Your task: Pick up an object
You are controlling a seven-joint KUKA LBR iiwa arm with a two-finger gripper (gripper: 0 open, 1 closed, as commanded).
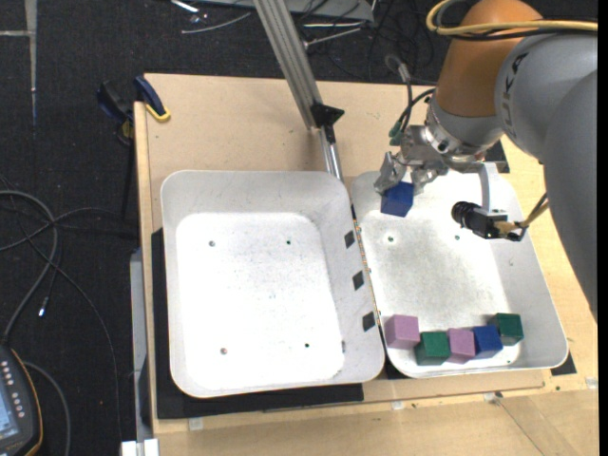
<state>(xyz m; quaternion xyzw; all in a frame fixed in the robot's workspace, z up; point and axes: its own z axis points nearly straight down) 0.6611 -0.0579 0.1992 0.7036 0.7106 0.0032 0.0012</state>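
I see the gripper [403,180] in the upper right of the frame, over the far end of the right bin [532,283], its fingers pinching a blue cube [398,200]. The cube hangs tilted, one corner pointing down toward the bin floor; it has no clear long axis. Along the bin's lower edge sit five more blocks: pink [403,330], green [434,347], pink [462,343], blue [487,339], green [509,327].
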